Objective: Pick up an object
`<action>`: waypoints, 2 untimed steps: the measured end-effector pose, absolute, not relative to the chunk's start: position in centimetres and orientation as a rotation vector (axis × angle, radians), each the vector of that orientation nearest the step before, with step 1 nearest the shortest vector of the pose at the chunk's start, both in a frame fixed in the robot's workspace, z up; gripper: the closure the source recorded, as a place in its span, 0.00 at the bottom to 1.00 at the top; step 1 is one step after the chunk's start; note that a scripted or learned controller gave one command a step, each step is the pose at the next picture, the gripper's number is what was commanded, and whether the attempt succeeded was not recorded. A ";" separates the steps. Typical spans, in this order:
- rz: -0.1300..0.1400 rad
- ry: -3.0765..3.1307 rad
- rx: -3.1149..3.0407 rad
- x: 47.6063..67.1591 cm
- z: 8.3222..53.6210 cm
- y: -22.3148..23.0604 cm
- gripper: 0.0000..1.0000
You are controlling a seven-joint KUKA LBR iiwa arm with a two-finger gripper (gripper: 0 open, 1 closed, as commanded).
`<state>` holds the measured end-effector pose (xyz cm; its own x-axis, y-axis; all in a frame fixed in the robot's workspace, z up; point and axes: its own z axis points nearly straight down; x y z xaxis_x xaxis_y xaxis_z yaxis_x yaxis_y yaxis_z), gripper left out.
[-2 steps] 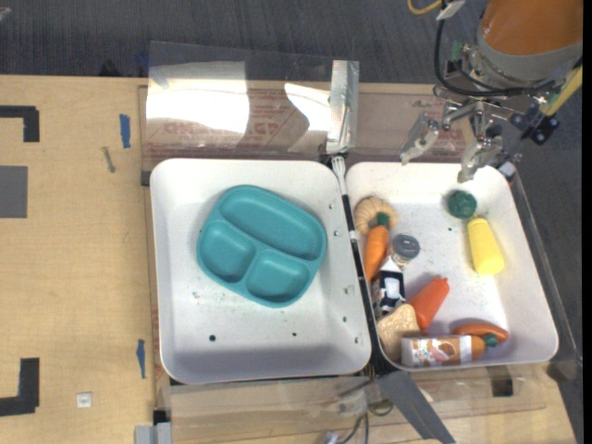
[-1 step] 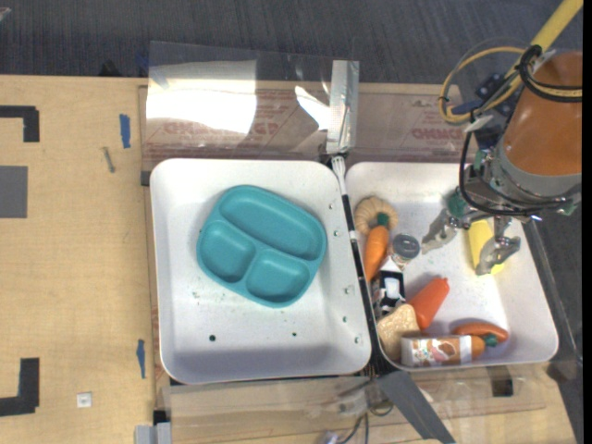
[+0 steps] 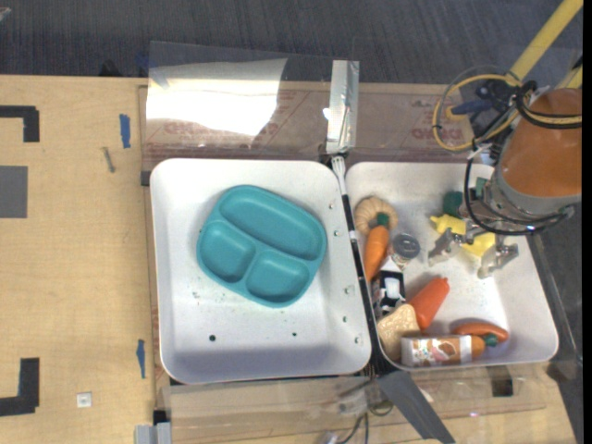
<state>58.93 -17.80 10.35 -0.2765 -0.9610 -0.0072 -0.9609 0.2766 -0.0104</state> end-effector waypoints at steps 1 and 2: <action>-0.006 2.410 -2.002 58.7 9.0 -10.8 0.00; -0.012 2.262 -2.168 50.5 9.0 -13.5 0.00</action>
